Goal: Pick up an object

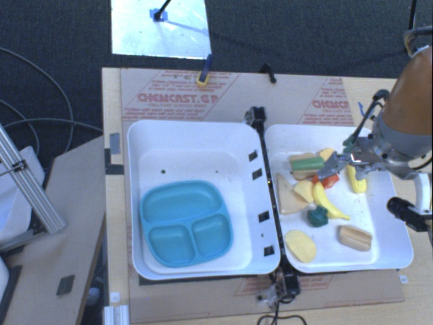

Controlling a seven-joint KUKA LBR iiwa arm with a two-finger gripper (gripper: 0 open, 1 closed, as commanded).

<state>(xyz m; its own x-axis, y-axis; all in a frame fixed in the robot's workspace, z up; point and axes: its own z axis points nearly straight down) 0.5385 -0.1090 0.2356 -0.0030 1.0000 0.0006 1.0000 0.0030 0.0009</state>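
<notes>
Gripper (336, 168), finger state indeterminable, low over toy food near right bin's (399, 252) far edge, above green block (306, 163); blue tray (186, 223) in left bin (203, 137).

- The bench (115, 202) is a pale wooden top, with a sheet of printed brown cardboard (183, 93) spread over most of it.
- 2 shallow white bins sit side by side on the cardboard — the left bin (196, 135) and the right bin (392, 249) — their inner rims touching.
- A small yellow-and-blue object (203, 73) lies at the cardboard's far edge.
- A shiny silver sheet (159, 19) lies just beyond that far edge.
</notes>
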